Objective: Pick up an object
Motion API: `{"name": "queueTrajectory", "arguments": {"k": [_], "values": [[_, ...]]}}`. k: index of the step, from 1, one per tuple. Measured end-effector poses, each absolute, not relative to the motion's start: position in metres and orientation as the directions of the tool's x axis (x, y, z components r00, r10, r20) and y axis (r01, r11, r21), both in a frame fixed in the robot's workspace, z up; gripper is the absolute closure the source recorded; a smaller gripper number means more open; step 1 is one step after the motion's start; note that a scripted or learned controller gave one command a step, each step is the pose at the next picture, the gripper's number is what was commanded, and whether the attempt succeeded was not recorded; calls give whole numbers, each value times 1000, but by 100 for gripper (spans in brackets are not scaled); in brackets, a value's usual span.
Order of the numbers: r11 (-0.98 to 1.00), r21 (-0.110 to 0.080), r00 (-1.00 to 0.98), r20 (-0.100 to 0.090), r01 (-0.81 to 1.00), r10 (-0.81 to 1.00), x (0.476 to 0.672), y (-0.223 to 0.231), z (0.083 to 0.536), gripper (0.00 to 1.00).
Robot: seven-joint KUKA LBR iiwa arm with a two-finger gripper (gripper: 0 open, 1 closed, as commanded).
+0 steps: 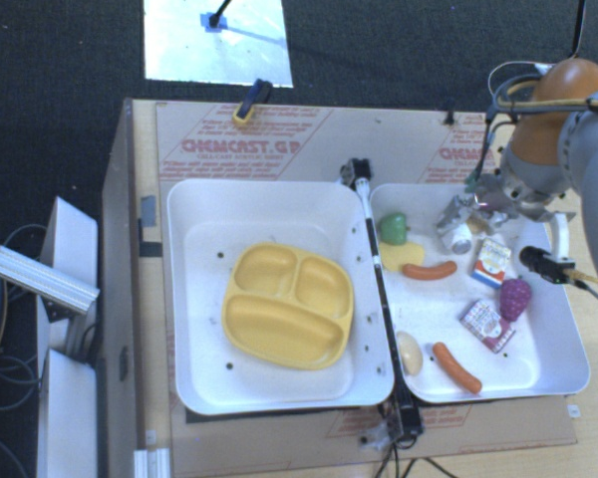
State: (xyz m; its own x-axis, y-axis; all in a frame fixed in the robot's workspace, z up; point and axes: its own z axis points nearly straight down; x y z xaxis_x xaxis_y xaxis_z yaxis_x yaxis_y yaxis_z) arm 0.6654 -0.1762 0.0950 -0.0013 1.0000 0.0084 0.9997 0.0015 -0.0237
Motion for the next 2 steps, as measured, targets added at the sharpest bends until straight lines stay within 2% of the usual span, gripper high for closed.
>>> {"name": "queueTrajectory", "arguments": {"k": [1, 2], "values": [[6, 8, -6, 1, 1000, 1000, 662, -92, 194, 100], [5, 3, -5, 1, 1000, 1000, 644, -42, 223, 100]]}}
